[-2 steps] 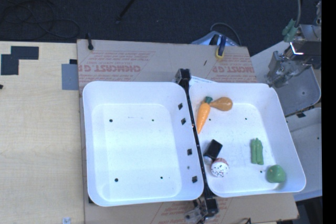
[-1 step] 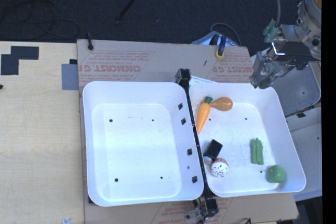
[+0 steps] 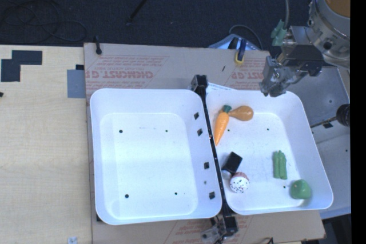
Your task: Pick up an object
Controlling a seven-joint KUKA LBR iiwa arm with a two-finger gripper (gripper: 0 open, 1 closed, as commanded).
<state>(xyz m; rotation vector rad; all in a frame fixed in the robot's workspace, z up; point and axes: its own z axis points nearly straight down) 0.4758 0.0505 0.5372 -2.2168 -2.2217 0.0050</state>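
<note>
The right bin (image 3: 311,140) holds an orange carrot (image 3: 221,127) near its left wall, with an orange-brown oval piece (image 3: 242,113) just beside the carrot's green top. A black block (image 3: 232,162) lies lower down, and a white speckled ball (image 3: 239,183) sits below it. A green pod-like piece (image 3: 279,164) and a green round fruit (image 3: 300,189) lie toward the right front corner. My gripper (image 3: 273,87) hangs above the bin's far right rim, clear of every object, with nothing seen between its fingers.
The left bin (image 3: 103,123) stands beside the right one, joined by a black divider strip (image 3: 207,140). Both rest on a cardboard sheet (image 3: 143,68) on a wooden bench. A yellow-handled tool (image 3: 239,54) lies behind the bins.
</note>
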